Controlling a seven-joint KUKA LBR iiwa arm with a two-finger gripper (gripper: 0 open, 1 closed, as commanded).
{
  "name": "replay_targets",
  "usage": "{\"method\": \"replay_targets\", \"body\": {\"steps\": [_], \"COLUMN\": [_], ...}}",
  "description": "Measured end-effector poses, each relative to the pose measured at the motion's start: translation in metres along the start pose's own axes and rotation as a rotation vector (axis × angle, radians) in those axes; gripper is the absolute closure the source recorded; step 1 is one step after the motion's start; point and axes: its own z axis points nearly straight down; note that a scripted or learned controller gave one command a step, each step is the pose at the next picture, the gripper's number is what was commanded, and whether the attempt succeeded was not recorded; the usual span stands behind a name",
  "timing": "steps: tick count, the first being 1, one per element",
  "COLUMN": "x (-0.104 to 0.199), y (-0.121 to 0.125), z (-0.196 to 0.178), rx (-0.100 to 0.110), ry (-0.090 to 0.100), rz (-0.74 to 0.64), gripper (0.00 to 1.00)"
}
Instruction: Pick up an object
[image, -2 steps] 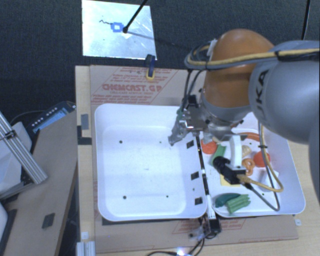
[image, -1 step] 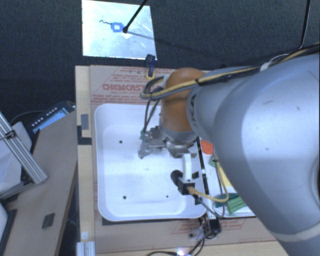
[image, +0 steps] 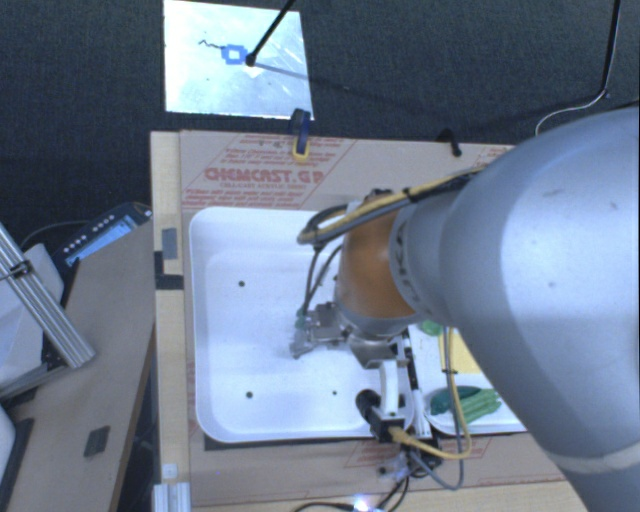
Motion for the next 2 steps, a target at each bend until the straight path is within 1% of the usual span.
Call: {"method": "replay_targets", "body": {"steps": [1, 2], "x": [0.044, 0.048], "y": [-0.018, -0.032], "z": [0.003, 0.003], "rx": [-0.007, -0.009], "ry": [0.003, 0.002], "rz": [-0.007, -0.001], "gripper": [0.0, 0.0]}}
